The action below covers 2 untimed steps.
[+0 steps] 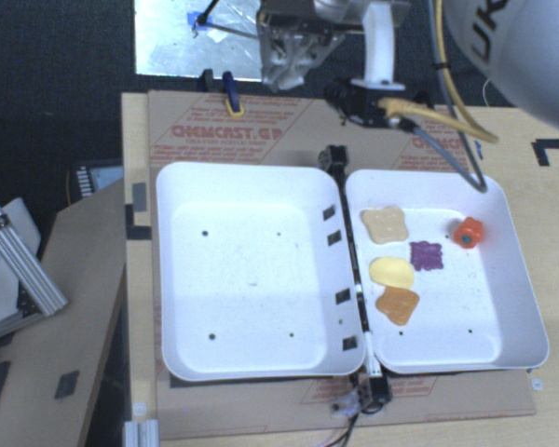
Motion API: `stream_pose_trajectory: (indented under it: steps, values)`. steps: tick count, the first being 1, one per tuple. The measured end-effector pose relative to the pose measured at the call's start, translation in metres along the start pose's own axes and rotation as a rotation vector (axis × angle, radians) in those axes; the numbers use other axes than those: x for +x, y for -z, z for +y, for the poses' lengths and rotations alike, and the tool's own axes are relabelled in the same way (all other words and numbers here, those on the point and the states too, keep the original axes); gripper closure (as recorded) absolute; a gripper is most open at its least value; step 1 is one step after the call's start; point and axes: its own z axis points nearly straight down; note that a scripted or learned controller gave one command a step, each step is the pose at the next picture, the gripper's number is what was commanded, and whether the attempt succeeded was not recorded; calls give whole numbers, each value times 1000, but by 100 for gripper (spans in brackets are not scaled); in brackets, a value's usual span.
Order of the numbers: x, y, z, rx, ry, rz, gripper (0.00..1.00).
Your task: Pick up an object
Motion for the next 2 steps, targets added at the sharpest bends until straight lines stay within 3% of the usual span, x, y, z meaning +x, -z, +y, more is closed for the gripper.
stream_pose_trajectory:
  steps: [1, 2]
  values:
    - [-10, -194, -39, 34, -7, -13, 100]
    - [-50, -194, -107, 21, -8, -8, 100]
